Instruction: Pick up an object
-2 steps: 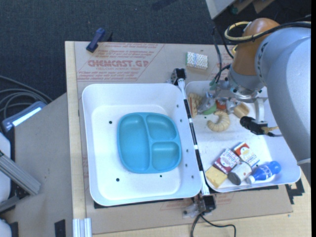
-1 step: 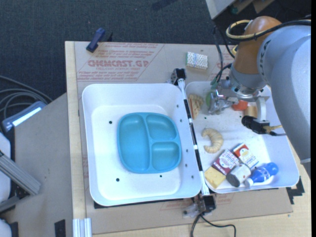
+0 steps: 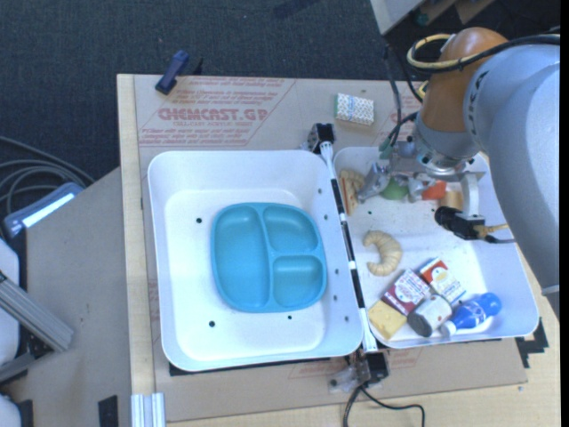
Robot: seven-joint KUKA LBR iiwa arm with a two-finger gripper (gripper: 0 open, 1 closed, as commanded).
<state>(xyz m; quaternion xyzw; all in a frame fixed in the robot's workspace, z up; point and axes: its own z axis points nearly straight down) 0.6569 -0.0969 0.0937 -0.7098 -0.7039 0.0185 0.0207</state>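
Note:
My gripper (image 3: 397, 178) is low over the far end of the right bin (image 3: 511, 265), under the grey wrist with its orange band. A green item (image 3: 419, 186) and an orange item (image 3: 435, 191) lie right beside it, partly hidden by the wrist. A tan pastry piece (image 3: 350, 189) rests by the bin's left wall, just left of the gripper. A croissant (image 3: 384, 250) lies in the middle of the bin, nearer the front.
At the right bin's front lie two red packets (image 3: 413, 290), a yellow block (image 3: 383, 320), a grey cylinder (image 3: 428, 317) and a blue bottle (image 3: 476, 311). The left bin (image 3: 178, 185) holds a blue divided plate (image 3: 267, 256). A small patterned box (image 3: 355, 108) sits behind the bins.

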